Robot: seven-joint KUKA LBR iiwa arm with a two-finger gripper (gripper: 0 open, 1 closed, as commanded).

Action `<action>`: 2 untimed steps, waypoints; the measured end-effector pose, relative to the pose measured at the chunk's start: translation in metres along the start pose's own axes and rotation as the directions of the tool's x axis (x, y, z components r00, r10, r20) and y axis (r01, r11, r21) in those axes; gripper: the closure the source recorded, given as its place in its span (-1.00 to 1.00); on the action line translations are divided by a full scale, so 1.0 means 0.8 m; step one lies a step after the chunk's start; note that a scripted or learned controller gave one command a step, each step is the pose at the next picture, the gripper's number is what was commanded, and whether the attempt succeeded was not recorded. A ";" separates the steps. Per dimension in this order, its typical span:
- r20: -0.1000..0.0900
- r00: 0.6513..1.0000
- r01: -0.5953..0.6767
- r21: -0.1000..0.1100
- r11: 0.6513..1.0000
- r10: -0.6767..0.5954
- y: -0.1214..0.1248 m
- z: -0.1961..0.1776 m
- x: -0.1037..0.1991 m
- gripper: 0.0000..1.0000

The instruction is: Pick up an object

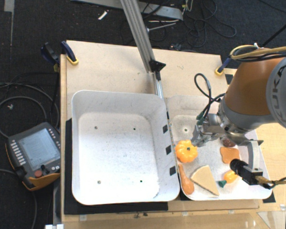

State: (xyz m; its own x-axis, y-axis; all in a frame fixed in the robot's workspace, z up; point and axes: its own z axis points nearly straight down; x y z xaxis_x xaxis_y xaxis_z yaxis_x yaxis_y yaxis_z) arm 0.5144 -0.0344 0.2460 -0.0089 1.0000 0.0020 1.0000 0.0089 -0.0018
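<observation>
In the right bin (181, 119) — pumpkin (186, 151), carrot (186, 181), wedge (205, 179) — crowd the end effector (199, 136).

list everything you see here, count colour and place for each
shallow white plastic bins: 2, white, side by side on the bench
small orange pumpkin: 1, orange, right bin, left part
orange carrot: 1, orange, right bin, front left
pale yellow cheese wedge: 1, cream, right bin, front, beside the carrot
flat orange slice: 1, orange, right bin, right part
small yellow-orange piece: 1, right bin, front right
grey handheld control pendant: 1, floor, left of bench
grey metal pole: 1, back
arm: 1, grey and orange, from right
gripper: 1, above right bin, beside pumpkin
</observation>
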 end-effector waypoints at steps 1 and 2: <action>0.000 1.000 0.001 -0.002 1.000 -0.001 -0.003 -0.003 0.078 1.00; 0.001 1.000 -0.001 0.001 1.000 0.001 -0.006 0.014 0.137 1.00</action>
